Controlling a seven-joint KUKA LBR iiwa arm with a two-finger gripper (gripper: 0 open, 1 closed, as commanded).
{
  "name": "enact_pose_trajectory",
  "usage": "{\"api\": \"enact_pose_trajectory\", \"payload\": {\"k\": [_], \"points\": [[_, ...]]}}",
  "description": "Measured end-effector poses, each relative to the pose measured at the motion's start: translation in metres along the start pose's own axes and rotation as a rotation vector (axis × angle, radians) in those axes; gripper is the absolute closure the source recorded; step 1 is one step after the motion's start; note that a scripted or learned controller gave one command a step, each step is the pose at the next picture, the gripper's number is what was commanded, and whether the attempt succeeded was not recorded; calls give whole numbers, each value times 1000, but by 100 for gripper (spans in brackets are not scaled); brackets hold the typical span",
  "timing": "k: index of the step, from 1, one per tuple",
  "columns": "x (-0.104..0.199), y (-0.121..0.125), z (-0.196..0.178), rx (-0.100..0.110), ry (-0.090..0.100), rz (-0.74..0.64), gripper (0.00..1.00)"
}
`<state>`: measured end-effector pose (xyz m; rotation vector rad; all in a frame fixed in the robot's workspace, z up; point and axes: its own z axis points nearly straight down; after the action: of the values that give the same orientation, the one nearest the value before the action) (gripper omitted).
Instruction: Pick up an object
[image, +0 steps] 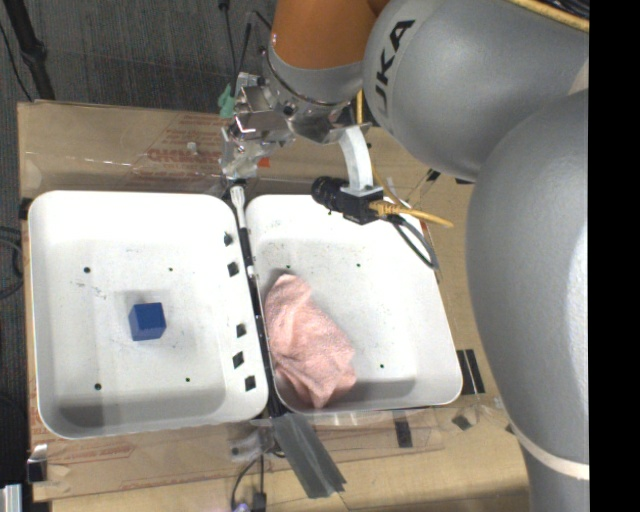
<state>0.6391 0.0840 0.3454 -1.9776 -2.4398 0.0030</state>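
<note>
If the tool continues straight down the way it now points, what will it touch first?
Probably the ridge where the two white bins meet at their far end: the tool hangs just above it. Depth is unclear from this single slanted view.

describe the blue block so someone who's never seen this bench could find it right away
Start at the two white bins side by side and take the left bin in the camera view. The blue block sits on its floor, left of centre. It is small, hard-edged and blue, unlike the crumpled pink cloth in the other bin.

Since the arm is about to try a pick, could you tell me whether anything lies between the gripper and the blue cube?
Nothing visible blocks it. The gripper hangs above the bins' far edge, and the blue cube sits alone in the left bin. The pink cloth lies in the right bin.
</note>
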Motion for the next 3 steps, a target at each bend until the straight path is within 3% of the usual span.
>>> {"api": "enact_pose_trajectory", "payload": {"k": [1,2,3], "points": [[-10,15,8,-1,-2,-4,100],[27,9,-82,-2,1,-30,100],[27,-44,-47,1,0,-91,100]]}}
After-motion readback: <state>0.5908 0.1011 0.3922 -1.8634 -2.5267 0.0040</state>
